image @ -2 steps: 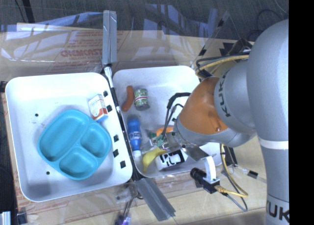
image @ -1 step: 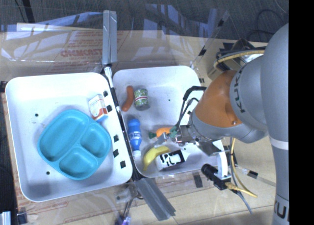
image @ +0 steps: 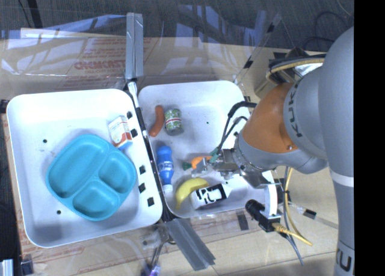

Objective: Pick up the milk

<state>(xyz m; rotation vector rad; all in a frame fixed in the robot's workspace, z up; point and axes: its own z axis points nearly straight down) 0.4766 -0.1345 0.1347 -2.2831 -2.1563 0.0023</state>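
Two shallow white bins sit side by side on the bench. The left bin (image: 36, 208) holds a blue divided tray (image: 90, 175), three compartments, lying flat in the middle. The milk (image: 120, 130), a small white carton with an orange-red patch, lies at the tray's far right corner, just beside the tray rim and close to the bin's right wall. It is well apart from the arm.

The right bin (image: 198, 91) holds the rest of the clutter. Far side: a sausage (image: 157, 120), reddish-brown, lying lengthwise, and just right of it a green can (image: 173, 121). Centre-left: a blue bottle (image: 164, 163) with a white cap pointing to the near side, close to the dividing wall. Near side: a banana (image: 185, 188), with a black-and-white box (image: 210, 195) touching its right end. A small orange-and-green item, possibly a carrot (image: 197, 162), sits mid-bin.

The arm (image: 301, 130) reaches in from the right, orange band over the right bin's right edge. The gripper (image: 221, 162) is low in the right bin, just right of the carrot-like item and above the black-and-white box. Finger spacing: cannot tell, wrist hardware and cables obscure it. Nothing visible in its grasp.
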